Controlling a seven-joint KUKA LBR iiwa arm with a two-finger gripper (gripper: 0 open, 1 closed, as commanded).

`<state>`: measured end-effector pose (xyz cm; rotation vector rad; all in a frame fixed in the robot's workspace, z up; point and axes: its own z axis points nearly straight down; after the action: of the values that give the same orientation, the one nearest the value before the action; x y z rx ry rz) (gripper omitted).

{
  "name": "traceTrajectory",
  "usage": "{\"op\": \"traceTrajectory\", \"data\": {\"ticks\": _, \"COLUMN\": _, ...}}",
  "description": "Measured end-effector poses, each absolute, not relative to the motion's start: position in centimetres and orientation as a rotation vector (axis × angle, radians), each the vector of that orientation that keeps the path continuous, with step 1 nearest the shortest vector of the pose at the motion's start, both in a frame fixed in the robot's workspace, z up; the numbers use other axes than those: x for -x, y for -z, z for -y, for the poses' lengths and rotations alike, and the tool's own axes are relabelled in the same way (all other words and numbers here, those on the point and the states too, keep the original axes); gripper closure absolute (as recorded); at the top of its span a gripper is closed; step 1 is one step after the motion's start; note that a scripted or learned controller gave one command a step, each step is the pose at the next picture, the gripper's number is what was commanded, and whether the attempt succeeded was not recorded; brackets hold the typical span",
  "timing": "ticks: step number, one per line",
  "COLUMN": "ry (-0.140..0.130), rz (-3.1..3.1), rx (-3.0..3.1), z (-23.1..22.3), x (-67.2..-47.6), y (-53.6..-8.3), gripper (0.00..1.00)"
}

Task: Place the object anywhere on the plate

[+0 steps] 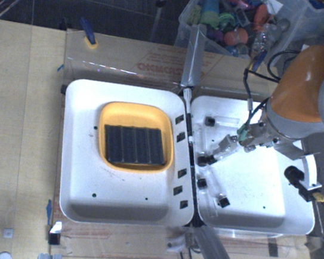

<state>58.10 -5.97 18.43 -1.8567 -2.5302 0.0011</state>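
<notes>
Going big to small. Wooden bench [10, 133] fills most of the shot, w/ two white bins sitting on it side by side. Left bin [74, 191] is at approx 9 o'clock from frame centre, right bin [260, 201] at approx 3 o'clock, and their inner walls touch down the middle.

Arm [304, 87] comes in from 2 o'clock, orange band up top, grey wrist angled down into the right bin.

Tub of colourful toys [239, 14] sits behind the bins at about 1 o'clock.

Yellow plate [137, 116] is in the left bin, a bit toward 12 o'clock of that bin's centre. The black ridged slab [134, 145] lies flat on the plate, toward its 6 o'clock edge, sides roughly square w/ the bin.

Gripper [207, 158] is low over the right bin's 9 o'clock side, just beside the divider, well apart from plate and slab. Tbh can't tell if it's open or closed, too dark and small there, and I can't make out anything in it.

Blue clip [90, 37] is on the cardboard at 11 o'clock.
</notes>
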Motion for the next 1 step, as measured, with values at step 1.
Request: {"op": "traceTrajectory", "data": {"ticks": 1, "ry": 0.002, "rz": 2.709, "rx": 1.600, "z": 12.12, "x": -60.78, "y": -19.67, "gripper": 0.00}}
